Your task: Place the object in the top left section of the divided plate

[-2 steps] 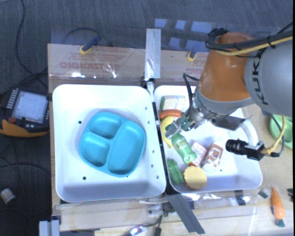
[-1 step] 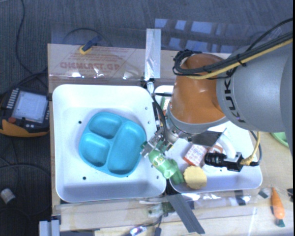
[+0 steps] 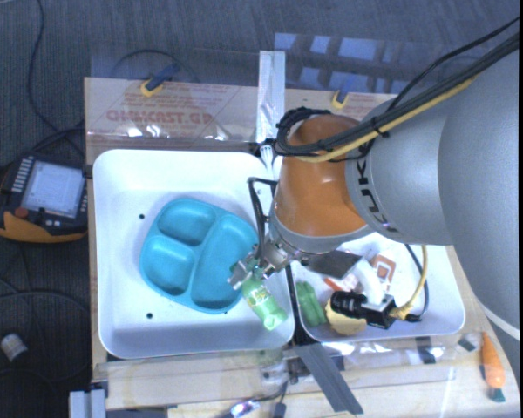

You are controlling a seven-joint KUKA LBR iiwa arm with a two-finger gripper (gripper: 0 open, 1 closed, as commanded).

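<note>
Hand (image 3: 248, 273) grips green bottle (image 3: 264, 301) beside blue divided plate (image 3: 196, 252) in left bin (image 3: 113, 233).

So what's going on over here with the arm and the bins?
The grey arm reaches in from the right, with its gripper low over the left bin, at the lower right edge of the blue divided plate. A green bottle-like object lies just below the gripper. Whether it is gripped is unclear. The right bin holds several other items.
</note>
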